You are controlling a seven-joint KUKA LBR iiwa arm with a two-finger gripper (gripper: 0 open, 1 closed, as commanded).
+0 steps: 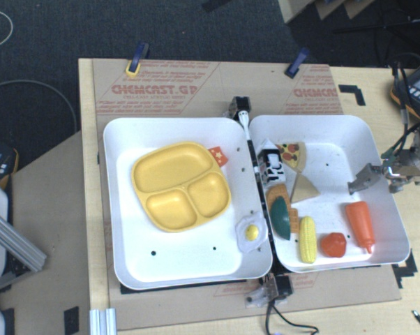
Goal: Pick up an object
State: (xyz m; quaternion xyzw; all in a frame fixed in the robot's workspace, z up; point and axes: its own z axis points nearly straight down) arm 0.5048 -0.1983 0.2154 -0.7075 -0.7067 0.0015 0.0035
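Tool [367, 179] over right bin's [335, 128] edge, near carrot [360, 223]

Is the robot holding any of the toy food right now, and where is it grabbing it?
Nothing is held. The tool sits at the right bin's right edge, above the orange carrot and apart from it, with no toy between its fingers.

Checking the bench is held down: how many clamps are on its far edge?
2. A yellow clamp sits toward the far left, a blue clamp toward the far right. Others may be hidden.
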